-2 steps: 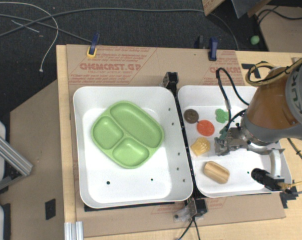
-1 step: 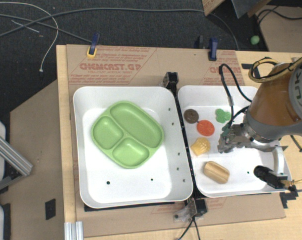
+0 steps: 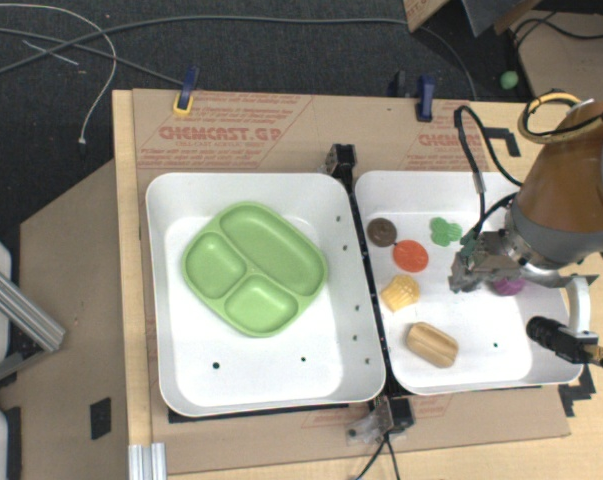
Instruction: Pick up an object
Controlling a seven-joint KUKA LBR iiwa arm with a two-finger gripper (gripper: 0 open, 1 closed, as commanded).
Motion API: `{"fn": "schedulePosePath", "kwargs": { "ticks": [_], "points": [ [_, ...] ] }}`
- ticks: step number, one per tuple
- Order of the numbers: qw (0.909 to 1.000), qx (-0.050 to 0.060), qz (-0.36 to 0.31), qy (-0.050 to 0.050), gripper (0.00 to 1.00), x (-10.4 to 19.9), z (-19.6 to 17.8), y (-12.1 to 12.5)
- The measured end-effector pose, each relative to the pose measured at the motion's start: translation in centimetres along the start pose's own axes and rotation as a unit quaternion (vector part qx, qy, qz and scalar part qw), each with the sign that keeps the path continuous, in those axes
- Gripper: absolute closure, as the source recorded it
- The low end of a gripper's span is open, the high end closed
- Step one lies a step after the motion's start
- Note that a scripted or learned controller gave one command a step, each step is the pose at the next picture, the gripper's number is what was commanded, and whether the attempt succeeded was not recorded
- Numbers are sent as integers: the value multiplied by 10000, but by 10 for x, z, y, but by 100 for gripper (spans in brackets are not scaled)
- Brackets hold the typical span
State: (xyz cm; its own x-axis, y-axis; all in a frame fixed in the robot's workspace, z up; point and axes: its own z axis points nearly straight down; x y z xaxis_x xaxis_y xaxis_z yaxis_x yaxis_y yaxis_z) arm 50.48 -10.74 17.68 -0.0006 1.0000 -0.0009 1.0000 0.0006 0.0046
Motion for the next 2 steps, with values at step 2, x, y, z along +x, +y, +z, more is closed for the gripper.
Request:
{"fn": "schedulePosePath", "kwargs": {
  "ticks": [2],
  "points": [
    [10000, 9, -31, 15, 100, 51, -47, 3]
  ]
}}
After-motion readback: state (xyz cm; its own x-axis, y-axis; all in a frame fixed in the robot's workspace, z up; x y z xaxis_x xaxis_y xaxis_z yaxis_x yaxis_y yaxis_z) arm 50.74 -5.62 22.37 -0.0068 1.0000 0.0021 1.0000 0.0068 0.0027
